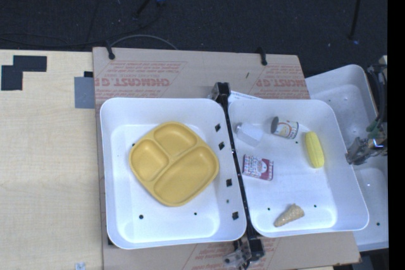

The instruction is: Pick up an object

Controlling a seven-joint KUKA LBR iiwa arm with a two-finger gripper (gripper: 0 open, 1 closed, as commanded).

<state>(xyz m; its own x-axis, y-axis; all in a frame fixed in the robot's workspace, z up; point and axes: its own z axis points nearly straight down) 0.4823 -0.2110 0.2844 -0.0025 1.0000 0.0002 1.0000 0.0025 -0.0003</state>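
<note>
- While the gripper [362,152] sits just outside the right bin [329,190], whether it is apart or together cannot be told.
- The corn cob [314,149] lies in that bin, left of the gripper and not touching it.

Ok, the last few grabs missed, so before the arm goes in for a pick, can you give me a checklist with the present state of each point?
1. Pickable things lie in the right white bin: ok. A yellow corn cob, a small white labelled can, a red and white flat packet, a tan cone-shaped piece and a clear plastic piece.
2. Things lie apart from one another: ok.
3. Corn cob lies away from the bin wall: ok.
4. Left white bin holds a yellow divided plate, flat and wide: not ok for a two-finger grab.
5. Gripper position and finger state: cannot tell.
</note>
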